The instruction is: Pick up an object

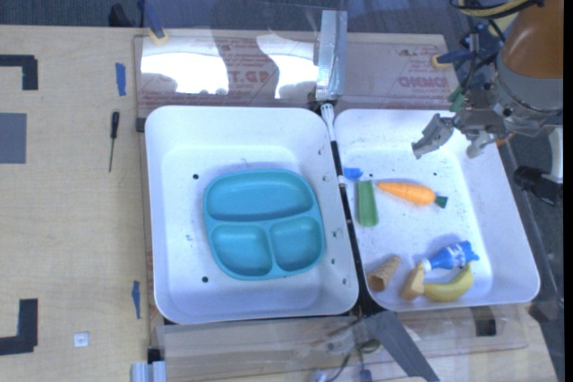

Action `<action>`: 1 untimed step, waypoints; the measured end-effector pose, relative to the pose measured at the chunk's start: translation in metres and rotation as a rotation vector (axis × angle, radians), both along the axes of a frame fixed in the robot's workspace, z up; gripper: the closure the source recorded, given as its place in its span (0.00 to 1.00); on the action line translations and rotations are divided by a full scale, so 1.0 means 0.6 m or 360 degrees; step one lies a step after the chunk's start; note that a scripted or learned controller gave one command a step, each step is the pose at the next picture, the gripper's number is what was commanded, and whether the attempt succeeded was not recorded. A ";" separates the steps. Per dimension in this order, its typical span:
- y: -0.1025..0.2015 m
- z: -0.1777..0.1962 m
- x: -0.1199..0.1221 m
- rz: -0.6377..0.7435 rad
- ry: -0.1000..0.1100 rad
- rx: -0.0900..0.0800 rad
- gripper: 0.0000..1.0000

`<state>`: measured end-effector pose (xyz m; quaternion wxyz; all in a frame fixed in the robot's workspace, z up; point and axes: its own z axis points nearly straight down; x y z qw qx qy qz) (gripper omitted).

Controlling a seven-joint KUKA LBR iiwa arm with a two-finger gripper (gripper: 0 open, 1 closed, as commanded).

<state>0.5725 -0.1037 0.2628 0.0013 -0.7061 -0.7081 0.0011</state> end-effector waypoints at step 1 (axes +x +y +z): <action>0.013 -0.236 0.007 -0.0089 -0.0011 -0.0002 0.00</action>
